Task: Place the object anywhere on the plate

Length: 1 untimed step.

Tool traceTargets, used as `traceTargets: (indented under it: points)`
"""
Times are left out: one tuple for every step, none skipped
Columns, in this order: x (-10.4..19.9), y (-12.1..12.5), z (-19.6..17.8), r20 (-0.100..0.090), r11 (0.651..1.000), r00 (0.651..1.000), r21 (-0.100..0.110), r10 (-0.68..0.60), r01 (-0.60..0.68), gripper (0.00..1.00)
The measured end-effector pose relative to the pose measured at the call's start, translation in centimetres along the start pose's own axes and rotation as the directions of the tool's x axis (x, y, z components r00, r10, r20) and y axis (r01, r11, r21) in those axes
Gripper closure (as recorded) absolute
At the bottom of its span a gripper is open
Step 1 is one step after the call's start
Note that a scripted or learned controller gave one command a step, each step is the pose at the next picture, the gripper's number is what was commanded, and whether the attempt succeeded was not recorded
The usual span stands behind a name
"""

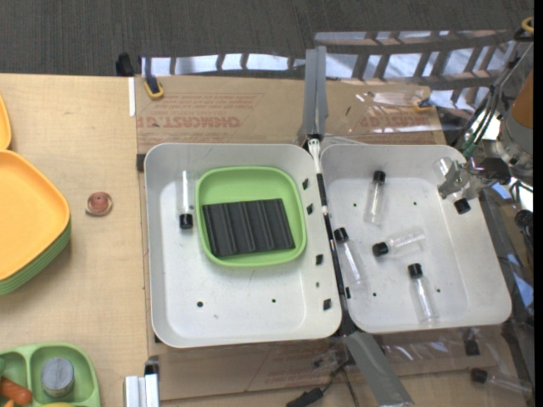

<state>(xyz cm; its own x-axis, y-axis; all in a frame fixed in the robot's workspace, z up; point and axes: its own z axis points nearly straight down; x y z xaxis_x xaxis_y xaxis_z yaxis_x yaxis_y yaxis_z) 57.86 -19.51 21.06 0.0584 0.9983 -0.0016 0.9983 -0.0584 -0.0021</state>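
1. The cardboard sheet (222, 115) behind the left bin (165, 312) bears red print, seen upside down and mirrored; the largest line seems to read "CHEMCOAT INC", though the letters are not fully clear.
2. Smaller red lines above it are too small to read; a faint red mark on the cardboard behind the right bin (488, 308) is likewise unreadable.

Arm, right edge of view: partly in frame.

The arm (519, 117) has an orange band at the top right with a pale grey, rounded section below it. Thin cables (485, 124), green and dark, run down alongside the pale section toward the wrist. The gripper (459, 188) is a cluster of shiny silver metal parts with a small black tip at the lower end. Its metal surfaces catch glare, so finer detail such as screws or markings is too small to make out.
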Motion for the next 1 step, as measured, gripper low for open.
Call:
traceTargets:
  points:
    - [-1.45, -3.15, 5.08, -0.002, 0.998, 0.998, 0.001, -0.055, 0.055, 1.00]
